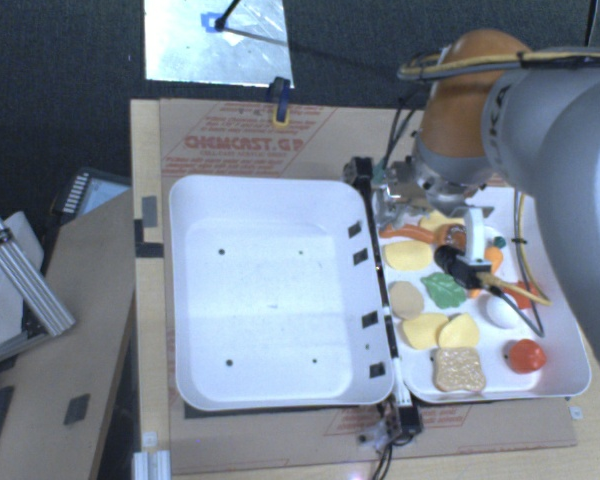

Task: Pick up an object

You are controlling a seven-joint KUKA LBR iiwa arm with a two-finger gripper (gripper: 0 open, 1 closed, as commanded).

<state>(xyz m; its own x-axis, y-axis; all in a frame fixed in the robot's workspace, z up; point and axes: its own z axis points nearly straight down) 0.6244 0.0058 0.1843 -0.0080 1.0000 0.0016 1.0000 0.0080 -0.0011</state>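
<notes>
Fingers: we can't tell wide or narrow, the wrist covers them. Gripper [393, 196] sits at 11 o'clock of the right bin [560, 373], just beside the rim shared with the left bin [270, 298]. Pick candidates all lie in the right bin: toast [459, 369] at 6, tomato [525, 355] at 5, green piece [443, 288] near centre, yellow slice [408, 257] at 10.
</notes>
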